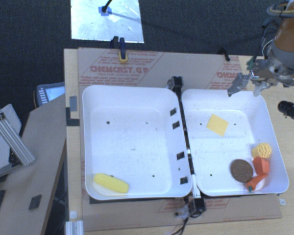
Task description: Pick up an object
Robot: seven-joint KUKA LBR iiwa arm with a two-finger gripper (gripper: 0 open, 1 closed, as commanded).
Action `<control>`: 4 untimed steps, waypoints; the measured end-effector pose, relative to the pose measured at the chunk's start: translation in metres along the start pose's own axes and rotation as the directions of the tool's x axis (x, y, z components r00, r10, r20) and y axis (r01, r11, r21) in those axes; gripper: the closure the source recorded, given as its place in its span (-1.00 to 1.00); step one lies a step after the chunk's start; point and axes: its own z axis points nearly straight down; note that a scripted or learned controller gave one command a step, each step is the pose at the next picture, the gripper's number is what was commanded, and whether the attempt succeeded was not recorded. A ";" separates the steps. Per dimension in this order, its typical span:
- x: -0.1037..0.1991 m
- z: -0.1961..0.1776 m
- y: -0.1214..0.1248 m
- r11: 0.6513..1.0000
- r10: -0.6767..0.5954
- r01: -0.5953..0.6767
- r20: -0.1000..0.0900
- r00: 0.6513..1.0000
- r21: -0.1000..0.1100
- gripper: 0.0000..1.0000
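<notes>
My gripper (247, 87) hangs over the far rim of the right bin (279, 131), its two fingers spread apart and nothing between them. A flat yellow square slice (217, 125) lies in the right bin, below and left of the gripper. In that bin's near right corner sit a brown round disc (241, 170), a small knobbly yellow piece (262, 151), an orange-red block (261, 165) and an orange carrot-like piece (255, 182). A long yellow corn cob (111, 183) lies in the left bin's near left corner.
The left bin (88, 131) and the right bin meet at a black clipped divider (181, 131). Both rest on a cardboard sheet (152, 65). A blue and yellow clamp (121, 50) stands at the back edge, and a silver panel (107, 13) lies beyond it.
</notes>
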 end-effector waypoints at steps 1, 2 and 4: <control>0.043 0.149 -0.067 1.000 0.001 -0.001 -0.006 1.000 0.019 -1.00; -0.056 0.165 -0.043 1.000 0.009 -0.009 0.005 1.000 -0.001 -1.00; 0.038 0.074 -0.034 1.000 -0.009 0.009 0.000 1.000 -0.010 -1.00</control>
